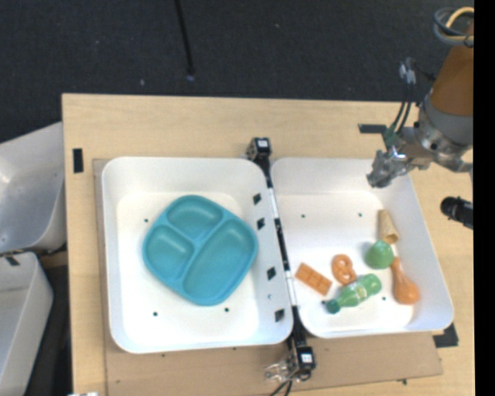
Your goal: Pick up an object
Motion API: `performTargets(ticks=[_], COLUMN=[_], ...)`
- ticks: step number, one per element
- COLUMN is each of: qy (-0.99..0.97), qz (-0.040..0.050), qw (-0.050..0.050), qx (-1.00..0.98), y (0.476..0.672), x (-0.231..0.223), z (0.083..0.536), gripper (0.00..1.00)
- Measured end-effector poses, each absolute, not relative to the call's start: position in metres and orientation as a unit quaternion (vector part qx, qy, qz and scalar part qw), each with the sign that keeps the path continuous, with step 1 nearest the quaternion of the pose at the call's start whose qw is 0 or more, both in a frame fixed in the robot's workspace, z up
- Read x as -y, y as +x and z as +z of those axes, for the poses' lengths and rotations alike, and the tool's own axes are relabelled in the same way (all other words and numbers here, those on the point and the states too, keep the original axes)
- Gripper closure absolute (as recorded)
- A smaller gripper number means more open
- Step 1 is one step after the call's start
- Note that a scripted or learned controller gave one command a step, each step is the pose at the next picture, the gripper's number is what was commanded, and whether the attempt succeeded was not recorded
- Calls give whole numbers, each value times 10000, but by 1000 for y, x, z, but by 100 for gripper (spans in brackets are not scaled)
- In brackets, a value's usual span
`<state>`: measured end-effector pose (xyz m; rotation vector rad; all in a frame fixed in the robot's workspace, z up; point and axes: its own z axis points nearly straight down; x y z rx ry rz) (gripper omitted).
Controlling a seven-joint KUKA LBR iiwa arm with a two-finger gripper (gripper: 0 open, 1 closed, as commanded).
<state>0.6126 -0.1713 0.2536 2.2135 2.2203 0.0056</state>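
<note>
A wooden tabletop is seen from above, bearing two shallow white bins side by side. In the left bin, a blue divided plate is laid flat near the middle. In the right bin, several small things are gathered toward the lower right of the frame: an orange waffle-like block, an orange pretzel-shaped piece just beside it, a green bottle lying on its side below the pretzel, a green round piece, a tan cone above it, and an orange pear-shaped piece near the bin's right wall. The gripper is seen at the upper right of the frame, over the far right corner of the right bin, well apart from the objects. Nothing is seen between its parts, and whether it is open or closed cannot be told.
</note>
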Motion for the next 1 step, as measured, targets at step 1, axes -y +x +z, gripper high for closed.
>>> performTargets(ticks=[1], qy=[7058], qz=[-5], qw=[2], qx=[-7084], y=[586], x=[129], z=[246], gripper=[100])
